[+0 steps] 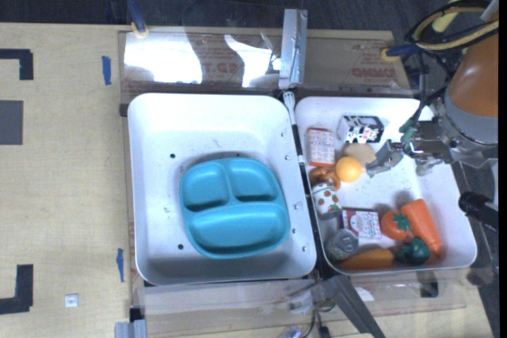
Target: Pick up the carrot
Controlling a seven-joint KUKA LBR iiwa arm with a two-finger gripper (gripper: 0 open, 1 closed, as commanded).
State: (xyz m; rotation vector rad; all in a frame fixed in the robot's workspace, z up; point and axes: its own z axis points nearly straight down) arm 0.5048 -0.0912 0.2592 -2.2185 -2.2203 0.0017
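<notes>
The carrot [425, 223] is orange and tapered, with a green leafy end toward the near rim. It lies in the near right corner of the right bin [463, 206]. My gripper [398, 158] hangs over the middle of that bin, up and to the left of the carrot and apart from it. It sits just right of an orange ball [348, 169]. Nothing can be seen held in it.
The right bin also holds a red tomato-like toy [394, 224] touching the carrot, a long orange piece [366, 258], a can [342, 243], a red and white packet [366, 224] and small boxes [321, 145]. A blue divided plate [234, 206] lies in the left bin [158, 138].
</notes>
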